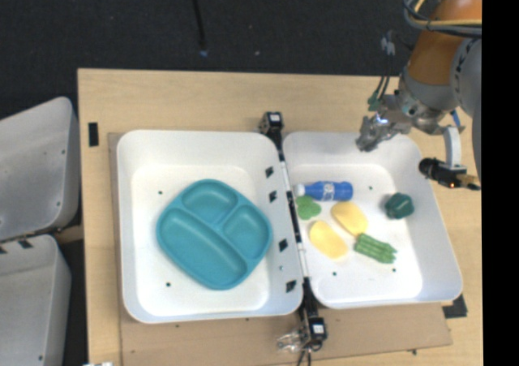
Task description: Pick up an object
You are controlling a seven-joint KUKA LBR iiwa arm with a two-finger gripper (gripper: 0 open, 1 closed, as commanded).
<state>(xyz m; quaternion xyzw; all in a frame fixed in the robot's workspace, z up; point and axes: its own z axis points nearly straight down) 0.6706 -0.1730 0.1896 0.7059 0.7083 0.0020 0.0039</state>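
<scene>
The right bin [409,287] holds a blue and white tube [327,191], a small green round piece [308,209], two yellow lumps [349,217] [328,239], a green ridged piece [375,248] and a dark green block [399,206]. My gripper [370,135] hangs over the bin's far edge, above and to the right of the tube, well apart from every object. Nothing shows between its fingers.
The left bin [138,291] carries a teal divided tray [213,231]. A hinge with black clips [285,218] runs between the two bins. A black fitting [434,168] sits at the right bin's right rim. White panels [32,170] stand to the bench's left.
</scene>
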